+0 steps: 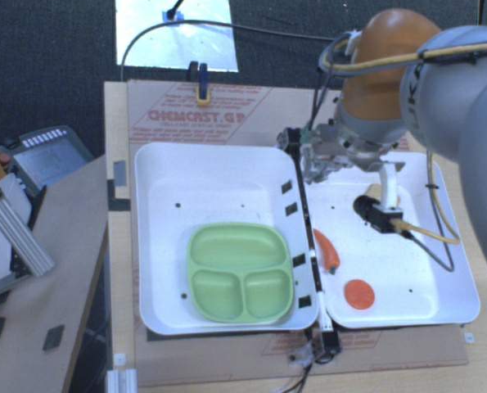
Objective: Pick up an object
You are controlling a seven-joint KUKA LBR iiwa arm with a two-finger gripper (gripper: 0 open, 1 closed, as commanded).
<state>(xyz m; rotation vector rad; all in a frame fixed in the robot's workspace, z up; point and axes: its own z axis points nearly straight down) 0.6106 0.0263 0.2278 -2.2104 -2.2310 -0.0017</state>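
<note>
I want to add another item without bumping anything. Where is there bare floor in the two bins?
Left bin: free along the far half, beyond the green divided plate. Right bin: free in the near right corner, past the orange disc. Crowded around the carrot by the divider and under the tool.

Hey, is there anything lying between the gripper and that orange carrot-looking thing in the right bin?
Nothing visible does. The gripper hangs over the far left corner of the right bin, and the orange carrot piece lies nearer the camera along the divider, with bare white floor between them. The round orange slice sits beyond it.
</note>
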